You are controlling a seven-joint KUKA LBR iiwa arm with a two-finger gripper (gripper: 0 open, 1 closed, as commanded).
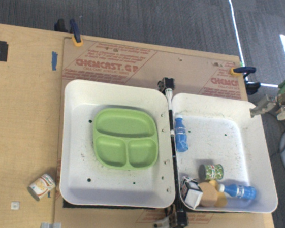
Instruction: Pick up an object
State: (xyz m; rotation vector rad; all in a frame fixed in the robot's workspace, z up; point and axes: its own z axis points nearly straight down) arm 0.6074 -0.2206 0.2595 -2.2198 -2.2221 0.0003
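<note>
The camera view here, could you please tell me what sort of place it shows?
Probably a robotics lab bench for pick-up trials: two shallow white plastic bins clamped side by side on a brown cardboard sheet, one holding a green divided plate, the other a small blue bottle.

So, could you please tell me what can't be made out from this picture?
- Pincer: in the camera view, too small and blurred to tell how it stands.
- Small can: label print too small to read.
- Tan block: partly covered by the black-and-white box.
- Arm: cut off by the right edge.
</note>
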